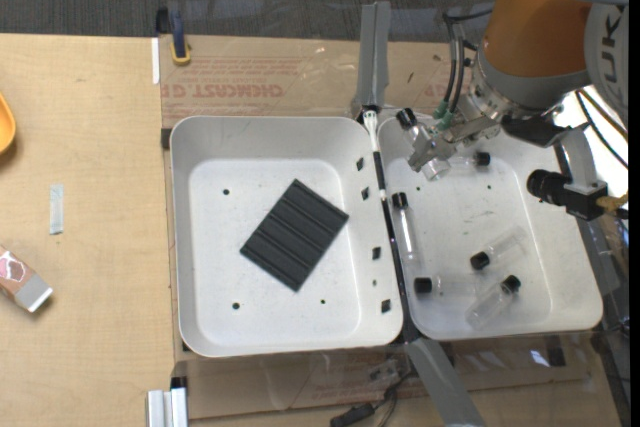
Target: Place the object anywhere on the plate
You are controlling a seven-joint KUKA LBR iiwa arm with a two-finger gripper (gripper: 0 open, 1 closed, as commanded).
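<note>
Left bin (190,215): dark ribbed plate (295,235) lies flat at its centre. Right bin (560,315): clear black-capped vials (495,290) near the front edge. Gripper (432,155) hangs over the back-left corner; grip state cannot be told.

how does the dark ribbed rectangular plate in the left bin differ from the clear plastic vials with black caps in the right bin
The dark ribbed rectangular plate is opaque, flat and wide; the clear plastic vials with black caps are see-through, narrow and rounded. The plate lies alone in the left white bin, turned diagonally; several vials lie scattered in the right white bin. Both lie flat on a bin floor.
</note>
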